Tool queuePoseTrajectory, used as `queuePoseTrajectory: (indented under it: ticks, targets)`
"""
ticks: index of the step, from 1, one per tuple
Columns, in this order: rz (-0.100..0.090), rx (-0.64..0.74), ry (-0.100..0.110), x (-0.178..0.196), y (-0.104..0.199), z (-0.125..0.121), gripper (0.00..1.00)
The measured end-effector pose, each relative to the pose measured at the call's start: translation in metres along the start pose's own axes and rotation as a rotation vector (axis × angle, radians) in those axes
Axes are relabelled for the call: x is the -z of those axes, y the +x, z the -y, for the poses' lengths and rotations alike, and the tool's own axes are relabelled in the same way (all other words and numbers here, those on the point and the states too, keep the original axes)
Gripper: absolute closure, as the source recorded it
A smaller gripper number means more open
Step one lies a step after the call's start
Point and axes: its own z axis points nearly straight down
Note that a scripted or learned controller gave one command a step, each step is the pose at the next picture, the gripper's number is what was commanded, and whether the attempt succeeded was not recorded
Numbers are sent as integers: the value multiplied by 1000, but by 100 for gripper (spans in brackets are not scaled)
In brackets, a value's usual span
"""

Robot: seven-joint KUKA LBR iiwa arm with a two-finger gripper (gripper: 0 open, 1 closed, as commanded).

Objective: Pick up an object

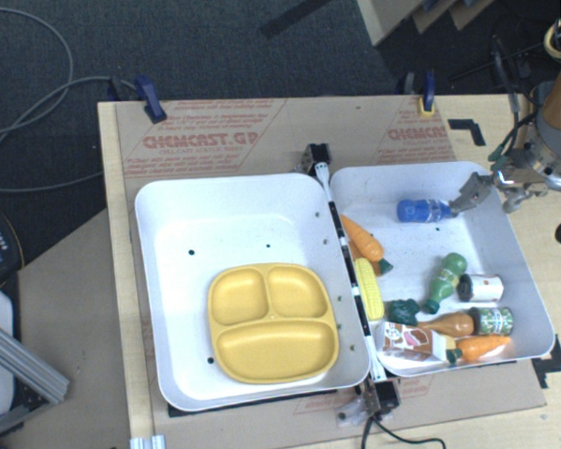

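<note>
The right bin (pixel 506 230) holds several toy foods. A blue bottle (pixel 419 210) lies near its far side. An orange carrot (pixel 364 239) and a yellow corn cob (pixel 368 287) rest along the left wall. A green bottle (pixel 445 278), a small white can (pixel 481 287), a brown bottle with a green label (pixel 473 323) and a printed packet (pixel 409 342) crowd the near right corner. My gripper (pixel 488 191) hangs over the bin's far right edge, open, with nothing between its fingers. Its left finger (pixel 467 196) points at the blue bottle, just right of it.
The left bin (pixel 168 225) holds a yellow divided plate (pixel 271 321) towards its near side. A dark green toy (pixel 402 309) and a second orange carrot (pixel 482 347) lie near the right bin's front wall. Clamps (pixel 149 99) hold the board at the back.
</note>
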Motion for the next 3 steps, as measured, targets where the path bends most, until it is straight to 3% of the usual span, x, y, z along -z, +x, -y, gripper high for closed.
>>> queuePoseTrajectory:
  ticks: [1,2,3]
  targets:
    - [-5,-2,13,-102,8,39,0]
    - [-5,2,6,-128,59,65,0]
    - [0,-2,-7,-125,91,107,0]
